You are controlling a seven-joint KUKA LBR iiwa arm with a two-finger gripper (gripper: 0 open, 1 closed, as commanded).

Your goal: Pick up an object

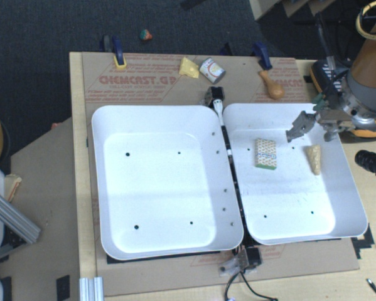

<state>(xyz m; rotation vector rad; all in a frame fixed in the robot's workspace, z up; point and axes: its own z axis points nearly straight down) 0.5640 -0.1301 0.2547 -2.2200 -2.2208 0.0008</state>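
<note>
Camera view is showing the gripper (312, 126) hanging spread above the right bin (338, 227); descending off-centre, it is risking nudging the beige wedge (314, 159) aside.

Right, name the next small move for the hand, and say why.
Probably lower the hand onto the tan wedge. It hangs over the right bin near the far rim with nothing between its fingers, and the wedge lies just nearer the camera, closer than the patterned block.

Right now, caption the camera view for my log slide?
Gripper poised over the right bin, above a patterned block and a tan wedge; nothing between its fingers.
</note>
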